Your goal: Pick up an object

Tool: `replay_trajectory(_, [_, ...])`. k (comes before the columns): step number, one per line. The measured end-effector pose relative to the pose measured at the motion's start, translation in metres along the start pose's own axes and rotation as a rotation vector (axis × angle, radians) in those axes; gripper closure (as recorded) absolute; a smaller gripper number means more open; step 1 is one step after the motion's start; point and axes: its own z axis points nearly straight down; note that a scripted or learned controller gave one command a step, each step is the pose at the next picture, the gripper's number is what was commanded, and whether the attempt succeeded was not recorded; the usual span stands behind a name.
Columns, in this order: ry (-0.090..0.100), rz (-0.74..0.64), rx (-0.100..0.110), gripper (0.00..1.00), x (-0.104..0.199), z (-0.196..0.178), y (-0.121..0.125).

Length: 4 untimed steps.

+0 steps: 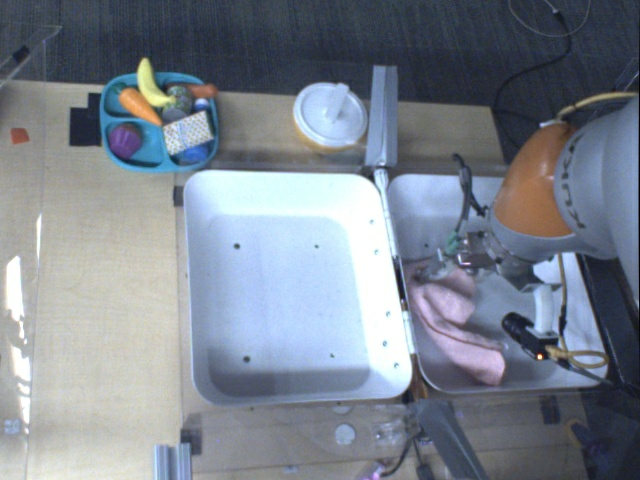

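A pink cloth [455,326] lies crumpled in the right bin [430,203], against its left wall and stretching toward the front. My gripper [447,261] is low in that bin, right at the cloth's upper edge, reaching in from the right under the grey and orange arm [545,193]. The fingertips sit against the cloth's top fold. No thing shows lifted between them.
The left bin [285,283] sits beside it, white walled. Behind the bins stand a blue tray [150,158] of toy food and a white lidded container [330,116]. A grey bar [382,118] runs up from the wall between the bins.
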Motion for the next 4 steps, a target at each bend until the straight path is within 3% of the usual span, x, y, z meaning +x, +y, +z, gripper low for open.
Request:
replay_trajectory(1, [0.003, -0.005, -0.008, 1.0, 0.003, -0.013, 0.004])
replay_trajectory(2, [0.002, -0.261, 0.009, 1.0, 0.025, -0.093, 0.073])
replay_trajectory(3, [0.002, -0.261, 0.009, 0.0, 0.025, -0.093, 0.073])
replay_trajectory(4, [0.004, -0.309, 0.016, 0.0, -0.022, -0.023, 0.062])
